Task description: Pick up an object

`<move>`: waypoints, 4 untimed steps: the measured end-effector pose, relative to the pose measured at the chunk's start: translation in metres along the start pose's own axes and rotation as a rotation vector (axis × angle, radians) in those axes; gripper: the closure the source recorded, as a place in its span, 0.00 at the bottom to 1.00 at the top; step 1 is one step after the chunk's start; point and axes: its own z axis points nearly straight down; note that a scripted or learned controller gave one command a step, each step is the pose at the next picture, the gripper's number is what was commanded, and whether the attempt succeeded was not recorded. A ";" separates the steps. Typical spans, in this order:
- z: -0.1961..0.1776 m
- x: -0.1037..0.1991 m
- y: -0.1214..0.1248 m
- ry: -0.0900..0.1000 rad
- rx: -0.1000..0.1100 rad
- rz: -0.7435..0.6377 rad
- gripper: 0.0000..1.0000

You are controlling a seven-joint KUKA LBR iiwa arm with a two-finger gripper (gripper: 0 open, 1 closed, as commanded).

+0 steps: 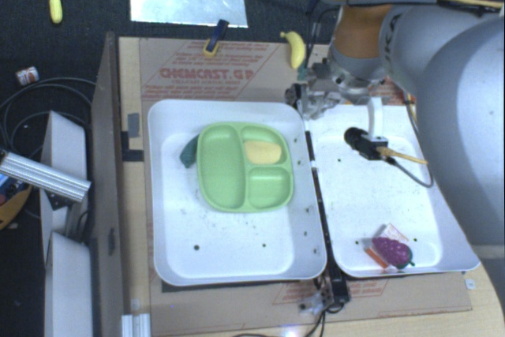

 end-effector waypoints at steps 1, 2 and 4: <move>0.000 0.000 0.003 -0.003 0.001 0.006 1.00; 0.000 -0.001 0.002 -0.003 0.001 0.006 0.00; -0.001 -0.088 0.001 -0.005 0.000 0.013 0.00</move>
